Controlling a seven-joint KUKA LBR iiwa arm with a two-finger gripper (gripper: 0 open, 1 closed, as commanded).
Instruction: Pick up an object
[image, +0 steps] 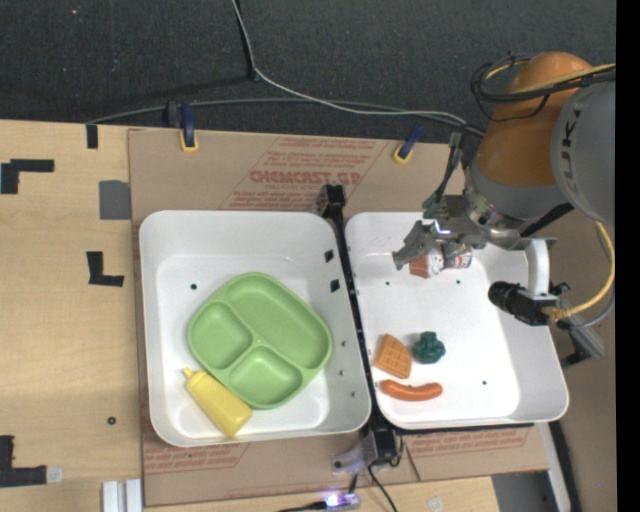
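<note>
My gripper (432, 252) hangs over the far part of the right bin (520, 400), reaching in from the right. A small red and white object (443, 264) sits right at its tip, partly covered by it. Whether the object is held or rests on the bin floor is unclear. Nearer the front of the same bin lie an orange waffle-like piece (393, 355), a dark green toy (430, 347) and a red sausage (411, 391).
The left bin (160, 260) holds a green divided plate (260, 338) and a yellow bottle (216, 402) at its front left. A black part of the arm (515, 300) juts over the right bin's right side. Cables run behind the bins.
</note>
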